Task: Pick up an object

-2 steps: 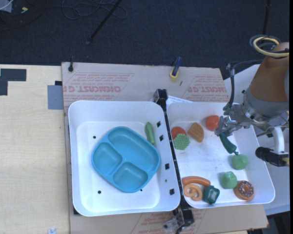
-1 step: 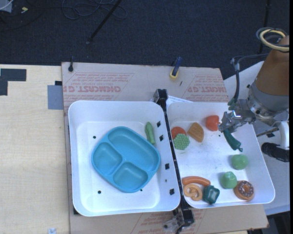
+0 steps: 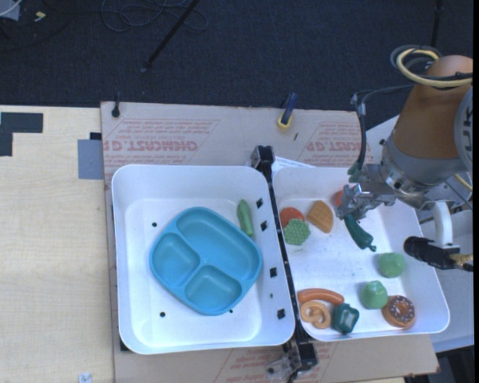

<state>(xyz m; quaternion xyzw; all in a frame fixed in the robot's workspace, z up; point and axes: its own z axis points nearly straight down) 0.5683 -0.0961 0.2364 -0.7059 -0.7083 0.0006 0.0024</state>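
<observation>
Evidently hovered with pincer over the right bin; could not tell whether spread or pressed together. Noted the dark green toy vegetable just beneath; judged it light, stiff, slick plastic, best taken across its narrow middle.

Blue tray; white bins; sprinkled brown donut.

Two white bins: left, right. One blue divided plate and one green pod in the left. In the right: one broccoli, one donut, one hot dog, one pretzel, two round green pieces.
</observation>
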